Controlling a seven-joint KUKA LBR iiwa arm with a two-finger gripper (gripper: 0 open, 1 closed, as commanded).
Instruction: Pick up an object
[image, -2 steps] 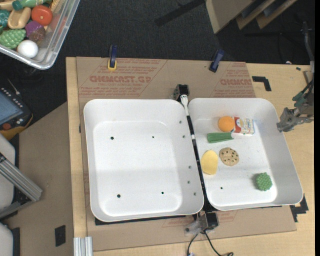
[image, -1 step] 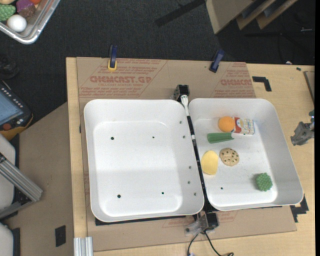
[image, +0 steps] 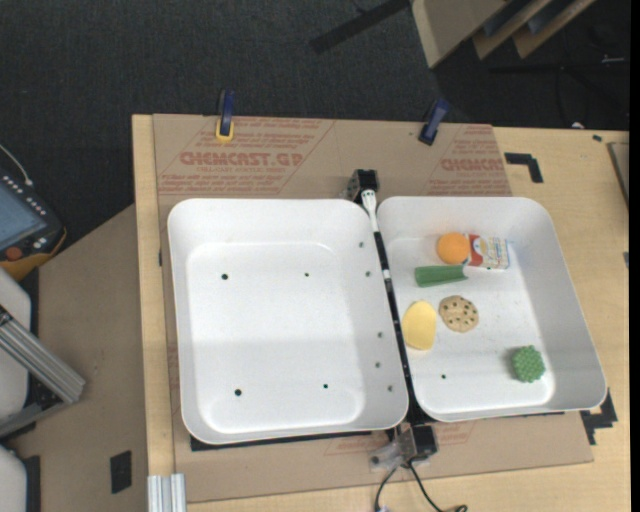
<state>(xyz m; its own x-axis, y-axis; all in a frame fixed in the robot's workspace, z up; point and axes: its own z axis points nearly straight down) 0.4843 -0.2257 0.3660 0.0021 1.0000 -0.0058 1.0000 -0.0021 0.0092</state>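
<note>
Gripper state impossible to tell; 6 small items inside right bin.

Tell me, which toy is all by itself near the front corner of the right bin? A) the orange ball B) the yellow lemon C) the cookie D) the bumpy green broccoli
D: the bumpy green broccoli sits alone near the front right corner of the right bin, while the other toys cluster farther back.
</note>
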